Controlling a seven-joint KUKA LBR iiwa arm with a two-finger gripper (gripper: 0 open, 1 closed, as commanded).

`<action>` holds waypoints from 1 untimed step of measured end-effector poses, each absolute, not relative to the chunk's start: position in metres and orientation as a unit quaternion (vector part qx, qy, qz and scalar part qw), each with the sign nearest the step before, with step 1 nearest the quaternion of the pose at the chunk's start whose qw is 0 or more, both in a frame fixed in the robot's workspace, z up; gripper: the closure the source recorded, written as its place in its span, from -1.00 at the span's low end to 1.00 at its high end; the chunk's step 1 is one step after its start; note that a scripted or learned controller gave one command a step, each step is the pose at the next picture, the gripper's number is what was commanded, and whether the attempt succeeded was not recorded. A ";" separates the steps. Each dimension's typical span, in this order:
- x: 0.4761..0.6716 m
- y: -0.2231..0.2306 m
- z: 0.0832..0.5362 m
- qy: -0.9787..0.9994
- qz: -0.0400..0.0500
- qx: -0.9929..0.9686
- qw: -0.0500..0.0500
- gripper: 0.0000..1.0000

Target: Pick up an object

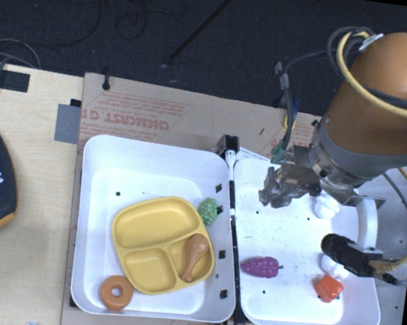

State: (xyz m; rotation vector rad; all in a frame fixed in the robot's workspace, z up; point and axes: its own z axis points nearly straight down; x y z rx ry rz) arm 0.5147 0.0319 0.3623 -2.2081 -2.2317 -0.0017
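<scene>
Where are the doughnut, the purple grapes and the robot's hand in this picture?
Doughnut (116, 293), camera view: on its glazed ring, left bin.
Purple grapes (261, 266), camera view: middle of the bunch, right bin.
Hand (275, 197), camera view: between the dark fingertips.

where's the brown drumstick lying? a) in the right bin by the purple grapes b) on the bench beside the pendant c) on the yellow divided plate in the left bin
c: the drumstick lies on the yellow divided plate in the left bin.
</scene>
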 end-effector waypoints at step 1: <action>0.475 0.050 0.416 -0.708 -0.001 -0.706 0.000 1.00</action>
